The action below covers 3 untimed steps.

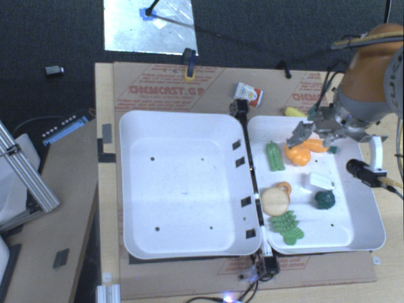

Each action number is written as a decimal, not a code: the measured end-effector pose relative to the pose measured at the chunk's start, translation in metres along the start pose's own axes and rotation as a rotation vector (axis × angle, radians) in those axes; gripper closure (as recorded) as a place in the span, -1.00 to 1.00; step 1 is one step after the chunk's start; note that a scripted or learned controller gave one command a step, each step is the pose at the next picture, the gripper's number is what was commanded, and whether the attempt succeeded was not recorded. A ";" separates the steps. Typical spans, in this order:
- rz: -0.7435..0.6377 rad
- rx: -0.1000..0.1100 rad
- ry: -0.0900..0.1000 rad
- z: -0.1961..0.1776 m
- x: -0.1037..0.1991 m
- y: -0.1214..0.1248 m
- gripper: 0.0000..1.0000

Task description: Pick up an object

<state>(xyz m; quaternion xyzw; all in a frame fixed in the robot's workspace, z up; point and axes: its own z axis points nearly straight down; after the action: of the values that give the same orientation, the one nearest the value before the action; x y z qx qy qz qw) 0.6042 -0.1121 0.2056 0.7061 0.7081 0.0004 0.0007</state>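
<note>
nearest the camera, at the bottom edge between the two bins, a small black clamp with wires sits on the table.

from the left: the left bin holds nothing but a few small dark dots on its floor. along the black divider where the bins meet, the right bin begins. just inside it lie a green bumpy piece near the front, a round beige object touching a small orange ring, and further back an upright green ridged piece. beyond the bin's far rim stands a small white and orange carton on the table.

further right, an orange round fruit lies just under the hand, with an orange carrot-like piece beside it. the hand hangs over the fruit; i cannot tell whether its fingers are apart or together, or whether anything sits between them. a yellow item rests at the far rim. a white block and a dark green ball lie near each other toward the right.
</note>
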 end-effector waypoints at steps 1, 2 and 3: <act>-0.007 0.006 0.004 0.023 0.068 -0.051 -1.00; 0.006 0.008 0.000 0.095 0.023 -0.068 -1.00; 0.000 -0.016 -0.003 0.113 -0.003 -0.019 -1.00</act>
<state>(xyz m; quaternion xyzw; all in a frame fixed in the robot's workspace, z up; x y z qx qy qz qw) 0.5858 -0.1154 0.0923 0.7062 0.7080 0.0050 0.0074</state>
